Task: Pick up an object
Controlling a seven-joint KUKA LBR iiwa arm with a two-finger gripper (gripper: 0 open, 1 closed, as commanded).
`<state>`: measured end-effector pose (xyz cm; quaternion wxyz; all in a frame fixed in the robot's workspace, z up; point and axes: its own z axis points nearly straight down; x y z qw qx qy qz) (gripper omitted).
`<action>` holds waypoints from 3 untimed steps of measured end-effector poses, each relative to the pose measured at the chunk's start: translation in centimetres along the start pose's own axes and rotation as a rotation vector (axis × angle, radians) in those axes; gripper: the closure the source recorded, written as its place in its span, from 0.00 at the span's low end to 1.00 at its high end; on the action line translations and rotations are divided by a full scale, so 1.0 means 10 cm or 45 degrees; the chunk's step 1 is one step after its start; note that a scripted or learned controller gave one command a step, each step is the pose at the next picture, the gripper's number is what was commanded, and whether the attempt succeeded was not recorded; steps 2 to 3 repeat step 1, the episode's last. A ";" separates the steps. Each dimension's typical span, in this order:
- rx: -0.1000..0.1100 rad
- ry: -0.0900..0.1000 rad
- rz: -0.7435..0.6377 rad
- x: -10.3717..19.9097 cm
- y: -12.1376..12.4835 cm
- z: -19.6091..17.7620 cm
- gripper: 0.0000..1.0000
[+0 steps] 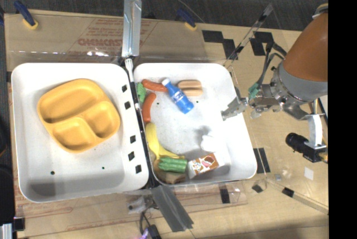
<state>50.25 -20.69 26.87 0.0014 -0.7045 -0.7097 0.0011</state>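
Observation:
The right bin [237,146] holds several toy items. A blue bottle [178,96] lies near the back, with a hot dog bun [191,87] just behind it. A red sausage [148,103] and a yellow banana [153,142] lie along the left wall. A green vegetable [172,164] and a small printed carton [204,165] sit at the front, with a white object [208,143] above the carton. My gripper [241,107] hangs over the bin's right rim, apart from all the items, and nothing shows in it.
The left bin [33,176] holds a yellow divided plate [79,114]. A metal bar [131,28] stands at the back between the bins. The arm's orange band [309,48] and grey wrist sit over the bench at the right. Black marker patches dot the bench.

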 end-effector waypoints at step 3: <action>0.009 0.004 0.236 -0.03 0.46 0.95 0.00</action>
